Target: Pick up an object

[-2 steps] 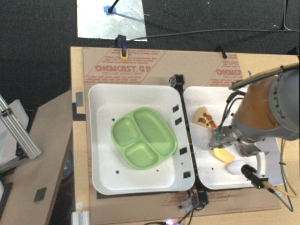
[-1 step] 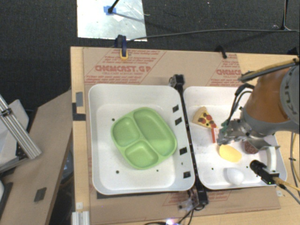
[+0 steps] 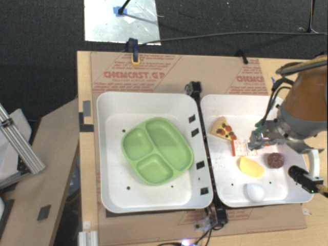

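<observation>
Clearly, the gripper (image 3: pixel 255 141) is hanging low in the right bin (image 3: pixel 287 195), just over the small red and white packet (image 3: pixel 239 147), and whether it is apart or together I cannot tell, because the wrist is hiding it. Nothing is showing as held. The things to pick are lying close together: the pizza slice (image 3: pixel 223 128) a little far and left of the packet, the yellow piece (image 3: pixel 250 166) just near of it, the dark round thing (image 3: pixel 275 160) to the right, the white egg shape (image 3: pixel 254 191) nearest. I am thinking the risk is this crowding: the descending gripper may be pushing a neighbour aside, or the flat packet may be slipping out. The left bin (image 3: pixel 110 137) is carrying a green divided plate (image 3: pixel 156 150). Both bins are resting on cardboard (image 3: pixel 154 70) over the bench, with dark floor beyond.
</observation>
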### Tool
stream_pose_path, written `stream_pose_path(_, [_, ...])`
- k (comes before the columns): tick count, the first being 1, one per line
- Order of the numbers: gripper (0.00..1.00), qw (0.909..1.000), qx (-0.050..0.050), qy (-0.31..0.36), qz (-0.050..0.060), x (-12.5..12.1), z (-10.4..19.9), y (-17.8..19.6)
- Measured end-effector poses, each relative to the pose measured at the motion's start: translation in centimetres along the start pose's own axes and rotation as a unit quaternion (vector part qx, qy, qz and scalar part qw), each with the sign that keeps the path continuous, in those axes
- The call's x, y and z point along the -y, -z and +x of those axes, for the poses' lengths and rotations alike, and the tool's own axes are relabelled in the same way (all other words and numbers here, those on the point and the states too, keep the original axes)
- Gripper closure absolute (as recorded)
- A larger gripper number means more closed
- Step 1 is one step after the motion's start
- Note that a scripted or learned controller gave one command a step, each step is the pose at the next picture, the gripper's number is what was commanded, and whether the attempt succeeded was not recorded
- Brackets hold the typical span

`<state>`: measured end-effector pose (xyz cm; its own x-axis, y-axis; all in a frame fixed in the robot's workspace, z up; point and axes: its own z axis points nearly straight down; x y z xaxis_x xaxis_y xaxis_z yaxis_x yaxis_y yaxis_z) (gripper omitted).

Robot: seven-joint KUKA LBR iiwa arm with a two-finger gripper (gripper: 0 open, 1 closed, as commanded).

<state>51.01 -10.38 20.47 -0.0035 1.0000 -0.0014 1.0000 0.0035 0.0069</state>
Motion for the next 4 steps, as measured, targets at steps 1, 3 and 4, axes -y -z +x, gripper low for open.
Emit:
stream_pose_path(1, [1.0, 1.0, 0.0, 0.0, 0.001, -0.2, 0.0, 3.2])
stream_pose_path(3, [1.0, 1.0, -0.002, 0.004, 0.002, -2.0, 11.0, 4.0])
stream_pose_path(4, [1.0, 1.0, -0.002, 0.003, 0.002, -2.3, 16.8, 4.0])
